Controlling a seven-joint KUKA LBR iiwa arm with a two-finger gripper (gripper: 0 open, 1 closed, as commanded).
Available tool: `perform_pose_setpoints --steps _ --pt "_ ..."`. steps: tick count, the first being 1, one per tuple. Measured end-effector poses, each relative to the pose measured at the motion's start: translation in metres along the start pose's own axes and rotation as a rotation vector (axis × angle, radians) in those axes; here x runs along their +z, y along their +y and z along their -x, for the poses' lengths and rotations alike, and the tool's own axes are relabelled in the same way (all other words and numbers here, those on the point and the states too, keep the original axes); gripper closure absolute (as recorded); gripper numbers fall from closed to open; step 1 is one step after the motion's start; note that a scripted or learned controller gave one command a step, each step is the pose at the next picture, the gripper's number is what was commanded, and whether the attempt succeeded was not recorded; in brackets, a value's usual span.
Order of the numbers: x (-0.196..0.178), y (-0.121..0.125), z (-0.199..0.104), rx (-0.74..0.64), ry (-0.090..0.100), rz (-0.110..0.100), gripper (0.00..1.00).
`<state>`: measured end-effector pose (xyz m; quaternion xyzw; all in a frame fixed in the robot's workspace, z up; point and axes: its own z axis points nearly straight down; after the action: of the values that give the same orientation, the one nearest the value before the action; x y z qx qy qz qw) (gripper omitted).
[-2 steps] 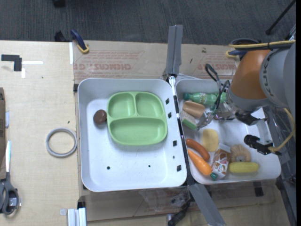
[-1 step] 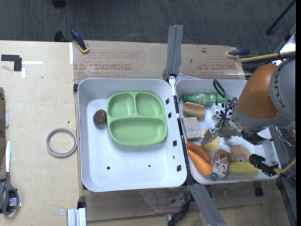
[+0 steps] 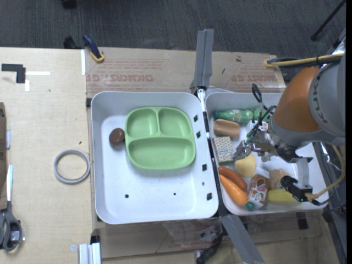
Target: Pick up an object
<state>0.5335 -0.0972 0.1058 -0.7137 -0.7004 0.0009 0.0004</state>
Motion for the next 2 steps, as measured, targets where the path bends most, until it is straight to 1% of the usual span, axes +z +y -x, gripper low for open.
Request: perform_pose_setpoints --steps 1,2 --pt "0.016 0.058 0.027 -0.283 0.001 -0.004 0.0" --pt "-0.04 0.033 0.008 -0.288 0.0 0.001 0.0"
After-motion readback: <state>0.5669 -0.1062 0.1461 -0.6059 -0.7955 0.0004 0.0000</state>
